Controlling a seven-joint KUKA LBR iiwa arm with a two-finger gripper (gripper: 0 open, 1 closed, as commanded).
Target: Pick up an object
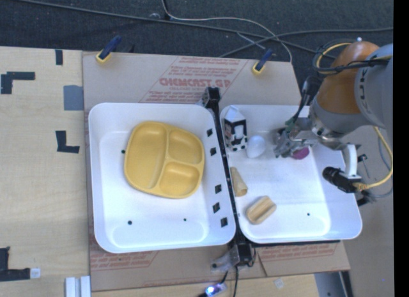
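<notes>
— Bins first: the left bin [105, 161] holds a yellow divided plate [163, 159]; the right bin [332, 222] holds a small black-and-white carton [235, 132] at its upper left, a pale round object [255, 145] just beside it, a tan wedge [238, 182] against the divider and a tan bread-like piece [261, 209] lower down.

— And the gripper?

— The gripper [289, 142] is low over the right bin's upper right part, near the pale object; a purple object [300, 153] sits just beside it, partly hidden; whether it is pinched I cannot tell, nor how the pincer stands; the arm [351, 91] covers the bin's corner.
</notes>
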